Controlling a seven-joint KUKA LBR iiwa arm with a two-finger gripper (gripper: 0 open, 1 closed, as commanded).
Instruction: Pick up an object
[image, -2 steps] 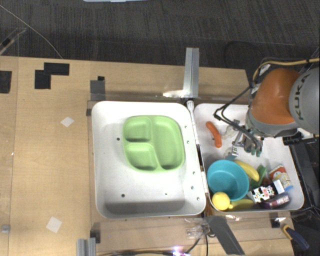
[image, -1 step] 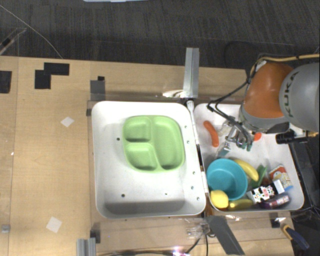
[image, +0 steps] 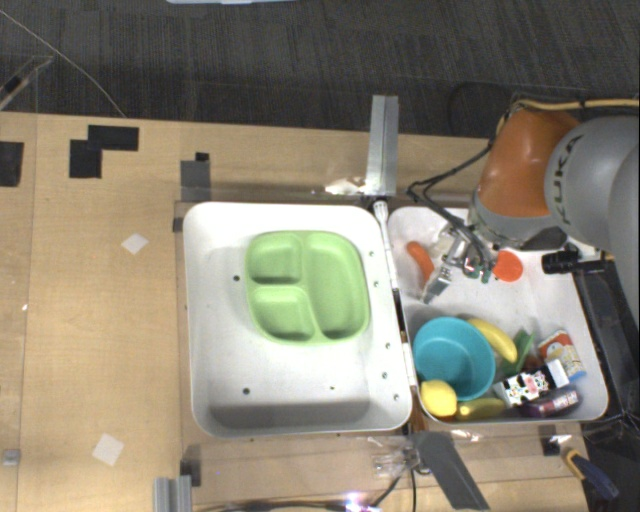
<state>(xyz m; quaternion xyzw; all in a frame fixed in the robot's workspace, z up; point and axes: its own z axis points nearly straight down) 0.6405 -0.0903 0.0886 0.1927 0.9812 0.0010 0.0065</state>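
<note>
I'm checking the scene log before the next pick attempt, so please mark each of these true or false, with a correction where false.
1. The green divided plate lies in the left bin. True.
2. The blue bowl sits in the left bin. False: it sits in the right bin, near its front.
3. The gripper is over the right bin. True.
4. The gripper holds the blue bowl. False: the bowl rests in the bin, apart from the gripper.
5. A yellow banana lies against the bowl's right side. True.
6. The green plate has a lemon on it. False: the yellow lemon lies in the right bin, at the front of the bowl.
</note>
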